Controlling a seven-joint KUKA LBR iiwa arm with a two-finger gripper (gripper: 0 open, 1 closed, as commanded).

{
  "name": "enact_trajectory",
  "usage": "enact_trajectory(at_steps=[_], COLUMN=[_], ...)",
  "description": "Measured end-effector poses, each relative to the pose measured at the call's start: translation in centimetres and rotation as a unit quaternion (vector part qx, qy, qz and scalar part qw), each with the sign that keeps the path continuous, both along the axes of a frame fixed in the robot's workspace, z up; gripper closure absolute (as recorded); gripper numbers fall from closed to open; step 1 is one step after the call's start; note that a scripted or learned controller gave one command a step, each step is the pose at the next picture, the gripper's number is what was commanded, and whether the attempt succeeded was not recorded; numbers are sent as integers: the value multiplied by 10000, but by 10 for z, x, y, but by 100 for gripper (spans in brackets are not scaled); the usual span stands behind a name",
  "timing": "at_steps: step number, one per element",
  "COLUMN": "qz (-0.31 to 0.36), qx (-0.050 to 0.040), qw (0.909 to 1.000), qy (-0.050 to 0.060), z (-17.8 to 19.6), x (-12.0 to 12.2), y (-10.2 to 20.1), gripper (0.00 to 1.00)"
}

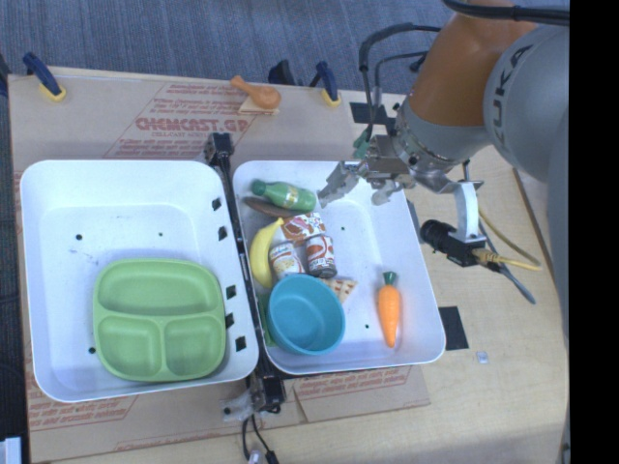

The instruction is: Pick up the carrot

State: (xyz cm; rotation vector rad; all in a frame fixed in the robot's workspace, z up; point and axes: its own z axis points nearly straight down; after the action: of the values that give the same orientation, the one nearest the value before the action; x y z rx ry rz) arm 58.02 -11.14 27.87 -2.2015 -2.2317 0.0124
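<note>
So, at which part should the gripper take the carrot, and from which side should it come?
Probably at the thick orange middle of the carrot, coming straight down from above. It lies flat on the floor of the right bin, its green top pointing away from the near rim, so the fingers should close across its narrow width. There is free space on both sides; the blue bowl is apart.

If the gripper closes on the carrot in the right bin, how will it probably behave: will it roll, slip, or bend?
The carrot looks like a smooth, glossy toy, so it may slip between the fingers. Its round, tapered body lies flat on the right bin floor, so a push from the side would probably roll it in a curve. It looks stiff and light, and unlikely to bend.
</note>
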Motion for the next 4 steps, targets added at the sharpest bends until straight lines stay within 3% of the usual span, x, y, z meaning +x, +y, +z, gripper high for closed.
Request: enact_trajectory(at_steps=[1, 2, 3, 4], qz=[1165, 2240, 2126, 2454], qx=[15, 27, -1, -16], qw=[9932, 9746, 9771, 9693], qy=[9, -8, -84, -109], z=[-67, -99, -181, -180], x=[-52, -79, -67, -97], y=[-38, -79, -82, -96], gripper=[0, 0, 0, 0])
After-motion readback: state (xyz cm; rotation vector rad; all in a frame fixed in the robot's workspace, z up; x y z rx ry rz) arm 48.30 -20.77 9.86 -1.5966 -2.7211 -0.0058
